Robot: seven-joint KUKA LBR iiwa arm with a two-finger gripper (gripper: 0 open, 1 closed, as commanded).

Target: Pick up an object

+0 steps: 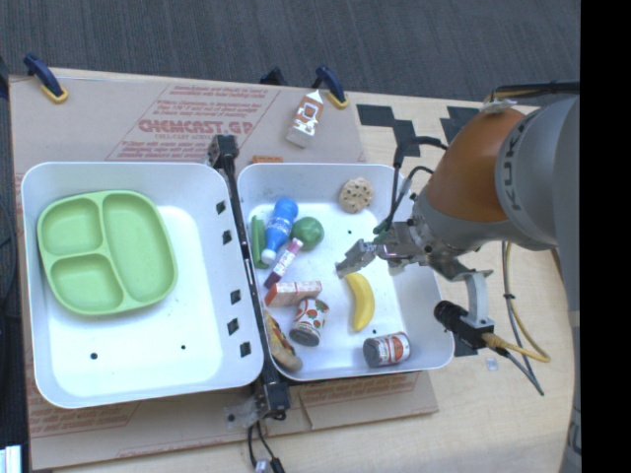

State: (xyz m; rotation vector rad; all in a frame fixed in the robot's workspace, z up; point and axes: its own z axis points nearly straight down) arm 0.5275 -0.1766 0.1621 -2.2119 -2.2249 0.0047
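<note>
The right bin (419, 308) holds several small objects. A yellow banana (362, 301) lies near its middle, with a cookie (355, 194) at the far side and a tin can (386, 349) at the near right corner. Along the left side are a blue bottle (282, 220), a green ball-like fruit (308, 232), a purple-tipped tube (286, 259), a small red and white box (296, 291) and a tipped can (310, 321). My gripper (363, 246) hangs just above the banana's far end, open, with nothing between its fingers.
The left bin (187, 343) carries a green divided plate (104, 251). A small carton (307, 118) lies outside the bins on the cardboard at the back. The arm's orange band (473, 166) and grey body cover the right bin's right wall. Cables (518, 338) hang near the bench's right side.
</note>
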